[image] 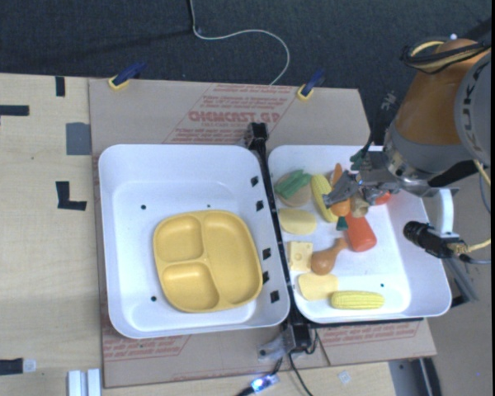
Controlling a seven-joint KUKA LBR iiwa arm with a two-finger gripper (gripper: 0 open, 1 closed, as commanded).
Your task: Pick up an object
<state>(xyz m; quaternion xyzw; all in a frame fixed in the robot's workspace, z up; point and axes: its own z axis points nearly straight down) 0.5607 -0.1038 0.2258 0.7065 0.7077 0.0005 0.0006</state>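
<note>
Toy foods (334, 242) are being kept heaped in the right bin (421, 299), at three o'clock from the left bin (132, 172), where a yellow divided plate (206, 261) is lying. The gripper (346, 195) is being lowered over the heap's upper part, presumably for a grab; whether it is parted or closed cannot be told.

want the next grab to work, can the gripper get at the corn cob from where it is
Probably yes. The corn cob lies alone near the right bin's front edge with nothing on top, and the gripper hangs over the same bin.
</note>
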